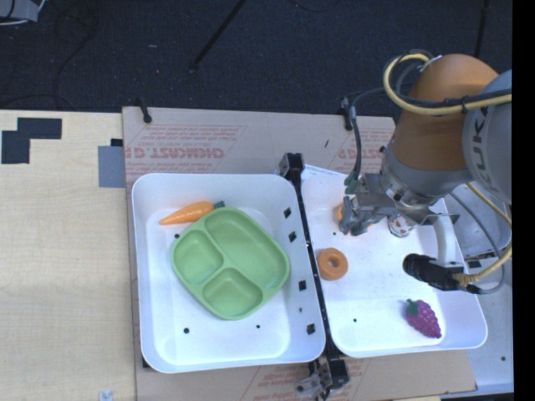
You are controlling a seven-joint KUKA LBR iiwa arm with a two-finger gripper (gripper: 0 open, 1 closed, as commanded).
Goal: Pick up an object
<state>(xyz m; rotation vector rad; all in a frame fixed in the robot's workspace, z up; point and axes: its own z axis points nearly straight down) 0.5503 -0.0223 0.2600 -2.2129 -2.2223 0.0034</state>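
Note:
My gripper (354, 221) hangs low over the far left part of the right bin (376, 341). A small orange thing (340, 212) lies right at the gripper's left side, partly hidden by it; I cannot tell whether they touch. An orange ring-shaped donut (333, 264) lies in the same bin, a little nearer the camera than the gripper. A purple bunch of grapes (424, 317) rests near that bin's front right corner.
The left bin (159, 341) holds a green divided plate (230, 262) and an orange carrot (187, 213) by its far left corner. A black divider (305, 257) runs between the bins. The arm's orange-banded body (435, 124) looms over the right bin's far side.

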